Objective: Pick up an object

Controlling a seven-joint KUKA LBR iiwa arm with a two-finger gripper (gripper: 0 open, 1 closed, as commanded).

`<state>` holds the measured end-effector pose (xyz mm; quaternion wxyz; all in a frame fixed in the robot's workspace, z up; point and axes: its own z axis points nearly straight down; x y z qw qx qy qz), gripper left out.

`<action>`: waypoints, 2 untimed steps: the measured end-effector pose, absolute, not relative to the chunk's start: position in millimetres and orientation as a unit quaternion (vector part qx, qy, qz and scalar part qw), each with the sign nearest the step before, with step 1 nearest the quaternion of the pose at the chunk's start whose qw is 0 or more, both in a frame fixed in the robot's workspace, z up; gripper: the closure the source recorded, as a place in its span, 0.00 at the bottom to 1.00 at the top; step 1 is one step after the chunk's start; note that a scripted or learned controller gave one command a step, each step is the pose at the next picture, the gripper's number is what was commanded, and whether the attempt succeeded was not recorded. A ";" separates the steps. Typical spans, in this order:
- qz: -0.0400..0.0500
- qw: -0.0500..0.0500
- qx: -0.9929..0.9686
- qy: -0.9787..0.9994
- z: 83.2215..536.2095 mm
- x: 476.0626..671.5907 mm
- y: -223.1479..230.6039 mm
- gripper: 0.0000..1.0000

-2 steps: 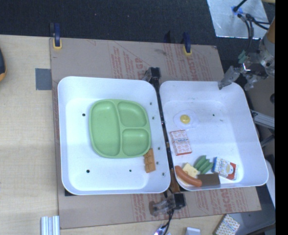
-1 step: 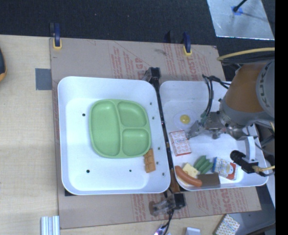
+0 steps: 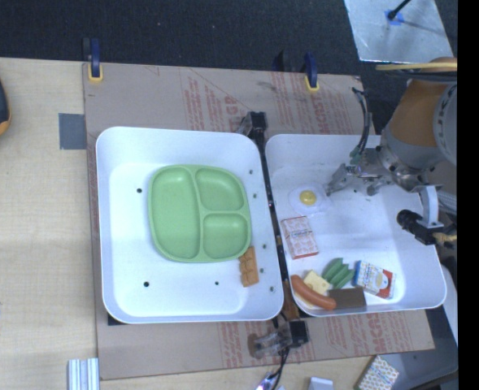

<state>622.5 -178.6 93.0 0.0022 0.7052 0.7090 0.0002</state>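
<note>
Near edge of the right bin (image 3: 422, 303): a small heap of toy food is lying against the front wall — a hot dog in a bun (image 3: 311, 292), a yellow cheese-like block (image 3: 317, 281), green bean pods (image 3: 337, 271), a dark brown slab (image 3: 349, 299) and a red-and-white packet (image 3: 374, 279), all touching or overlapping.

Just behind the heap, near the bin's left wall, a flat red-printed card packet (image 3: 299, 236) is lying alone. Farther back sits a fried egg toy (image 3: 307, 197), also alone.

Left bin (image 3: 109, 218): a green divided plate (image 3: 199, 213) is resting mid-floor; a small brown cracker-like piece (image 3: 248, 266) is lying off its near right corner.

Far side of the right bin: the gripper (image 3: 354, 178) is hovering low over the floor, just right of the egg, holding nothing. Fingers look spread apart.

Judgement: the egg is the closest candidate. Probably light, rigid plastic, thin and slick, so a grasp across its edges risks sliding off. The hot dog looks thicker and easier to pinch, but neighbours are crowding it.
</note>
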 end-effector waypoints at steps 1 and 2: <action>-0.004 -0.008 0.707 0.708 90.6 486.1 -154.8 0.00; -0.001 0.001 0.704 0.710 92.2 519.4 -96.3 0.00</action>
